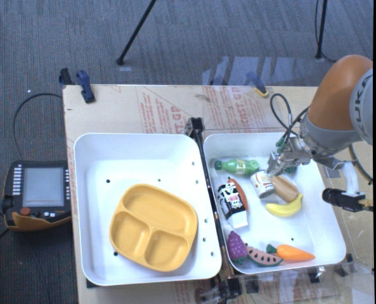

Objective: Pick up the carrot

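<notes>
Carrot [295, 253] at right bin's [327, 201] near edge (beside watermelon slice [264, 256]), hand [283, 163] well apart, grip state unclear

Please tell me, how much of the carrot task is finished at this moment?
Nothing looks done yet. The carrot lies in the right bin near its front edge, beside the watermelon slice. In hand: the gripper is over the back of that bin, near the green bottle and the bread piece, away from the carrot. Left: move to the carrot, grasp it, lift it.

Grey carpet floor [35, 37] — tripod legs [140, 24] — plywood bench [149, 106].
</notes>
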You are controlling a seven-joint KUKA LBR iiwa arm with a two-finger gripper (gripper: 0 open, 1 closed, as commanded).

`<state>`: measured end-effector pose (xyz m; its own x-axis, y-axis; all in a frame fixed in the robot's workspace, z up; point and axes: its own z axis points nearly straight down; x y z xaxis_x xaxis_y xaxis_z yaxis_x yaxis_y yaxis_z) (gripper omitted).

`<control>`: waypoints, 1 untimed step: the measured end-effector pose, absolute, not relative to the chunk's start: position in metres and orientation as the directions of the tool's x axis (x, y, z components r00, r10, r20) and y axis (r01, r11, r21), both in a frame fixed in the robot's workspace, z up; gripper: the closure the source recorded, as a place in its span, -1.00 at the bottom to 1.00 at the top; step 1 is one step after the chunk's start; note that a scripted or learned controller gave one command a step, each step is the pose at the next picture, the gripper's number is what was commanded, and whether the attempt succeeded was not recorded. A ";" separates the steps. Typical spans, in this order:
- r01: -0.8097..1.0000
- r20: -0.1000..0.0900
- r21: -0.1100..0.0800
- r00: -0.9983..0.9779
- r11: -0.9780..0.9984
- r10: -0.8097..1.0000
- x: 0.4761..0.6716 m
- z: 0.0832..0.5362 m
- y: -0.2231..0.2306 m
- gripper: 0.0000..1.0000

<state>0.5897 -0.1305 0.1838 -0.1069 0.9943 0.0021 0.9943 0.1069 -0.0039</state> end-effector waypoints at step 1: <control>0.994 0.002 -0.005 -0.108 0.108 0.994 0.589 0.184 -0.130 -1.00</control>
